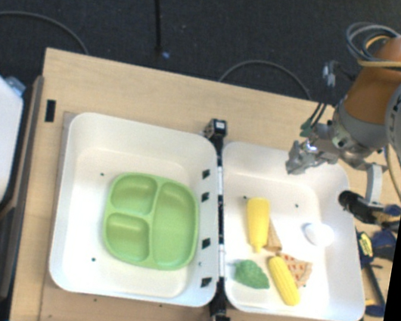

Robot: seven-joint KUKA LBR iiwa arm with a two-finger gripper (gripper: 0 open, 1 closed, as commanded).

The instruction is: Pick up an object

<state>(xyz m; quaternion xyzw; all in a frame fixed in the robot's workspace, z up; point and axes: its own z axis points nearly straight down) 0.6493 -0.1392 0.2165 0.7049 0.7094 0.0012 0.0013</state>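
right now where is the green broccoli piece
In the camera view the green broccoli piece lies in the right bin, at its front left corner beside the divider, just left of the lower corn cob and below the upper corn cob.

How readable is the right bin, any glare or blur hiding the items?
Camera view: soft overall; the right bin is bright, and the white object nearly blends into it; both corn cobs stay clear; the claw is slightly blurred.
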